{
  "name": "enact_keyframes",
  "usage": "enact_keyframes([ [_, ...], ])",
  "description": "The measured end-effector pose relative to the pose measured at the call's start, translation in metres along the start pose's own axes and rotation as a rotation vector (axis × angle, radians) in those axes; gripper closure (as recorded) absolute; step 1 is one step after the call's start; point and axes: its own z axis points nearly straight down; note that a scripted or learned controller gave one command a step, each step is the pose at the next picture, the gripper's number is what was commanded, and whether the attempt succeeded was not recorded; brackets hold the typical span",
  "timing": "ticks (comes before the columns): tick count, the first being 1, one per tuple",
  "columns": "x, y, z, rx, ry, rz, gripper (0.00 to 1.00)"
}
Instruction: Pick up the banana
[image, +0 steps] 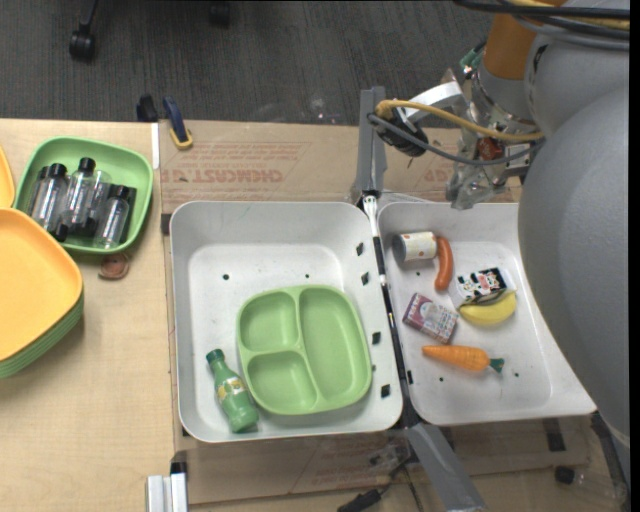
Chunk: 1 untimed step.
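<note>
The yellow banana (488, 311) lies in the right bin (560, 395), near its right side, touching a small black-and-white carton (482, 285) just behind it. My gripper (464, 192) hangs over the bin's far rim, well behind the banana and a little to its left, with nothing seen in it. The grey arm covers the bin's right edge.
Around the banana lie a carrot (460, 357), a pink box (430, 317), a red sausage (444, 264) and a small can (417, 245). The left bin (200, 260) holds a green divided plate (302, 350) and a green bottle (232, 392). Orange plates (30, 290) and a green tray of bottles (85, 195) sit at far left.
</note>
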Motion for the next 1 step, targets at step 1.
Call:
enact_keyframes([
  [1,0.0202,-0.0189,0.0575,0.000,-0.001,-0.014,1.00],
])
